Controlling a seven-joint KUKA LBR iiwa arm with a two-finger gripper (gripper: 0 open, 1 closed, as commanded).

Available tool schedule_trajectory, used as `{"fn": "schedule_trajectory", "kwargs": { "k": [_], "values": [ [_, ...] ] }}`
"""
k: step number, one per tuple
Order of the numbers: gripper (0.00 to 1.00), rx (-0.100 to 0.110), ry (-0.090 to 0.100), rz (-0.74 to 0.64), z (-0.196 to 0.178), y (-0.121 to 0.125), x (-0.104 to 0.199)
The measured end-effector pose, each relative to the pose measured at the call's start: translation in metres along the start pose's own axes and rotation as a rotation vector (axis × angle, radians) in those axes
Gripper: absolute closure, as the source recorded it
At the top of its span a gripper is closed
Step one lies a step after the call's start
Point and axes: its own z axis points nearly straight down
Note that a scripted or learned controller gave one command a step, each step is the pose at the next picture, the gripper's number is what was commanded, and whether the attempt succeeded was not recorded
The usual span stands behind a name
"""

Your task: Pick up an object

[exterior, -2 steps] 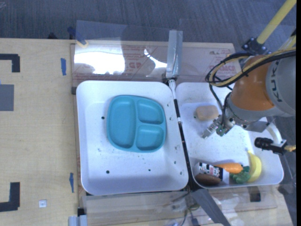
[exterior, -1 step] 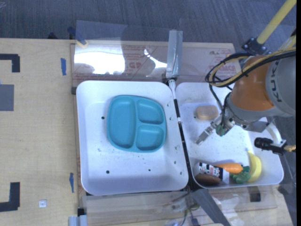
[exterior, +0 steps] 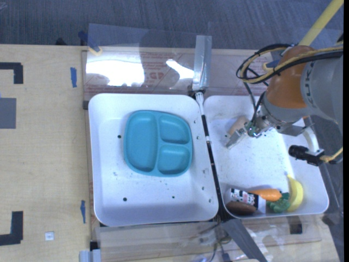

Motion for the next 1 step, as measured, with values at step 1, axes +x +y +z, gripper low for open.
{"fn": "schedule_trajectory", "kwargs": {
  "k": [1],
  "values": [
    [0.0,0.002,0.001,0.173,0.0013,0.0411,-0.0114]
  ]
}}
